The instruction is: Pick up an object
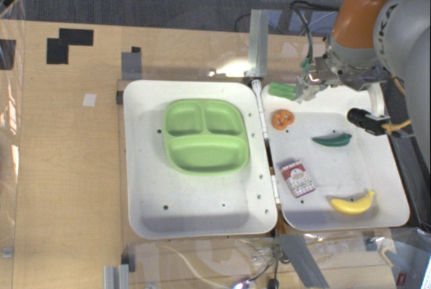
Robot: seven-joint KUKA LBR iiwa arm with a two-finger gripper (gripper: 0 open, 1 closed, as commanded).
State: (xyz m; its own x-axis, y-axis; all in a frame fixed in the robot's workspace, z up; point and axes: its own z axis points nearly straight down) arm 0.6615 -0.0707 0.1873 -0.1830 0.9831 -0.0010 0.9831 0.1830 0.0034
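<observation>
At right bin's (pixel 390 166) far left corner: gripper (pixel 306 87) low beside green block (pixel 283 91), whether fingers open or closed cannot be told. Orange pretzel-like piece (pixel 283 119) just nearer; dark green pepper (pixel 332 139) mid-bin; small red-and-white packet (pixel 297 178) and banana (pixel 351 203) toward near edge. Green divided plate (pixel 205 136) centred in left bin (pixel 145 200).

One fixed camera — overhead, slanted down across both bins (pixel 135 166).
</observation>
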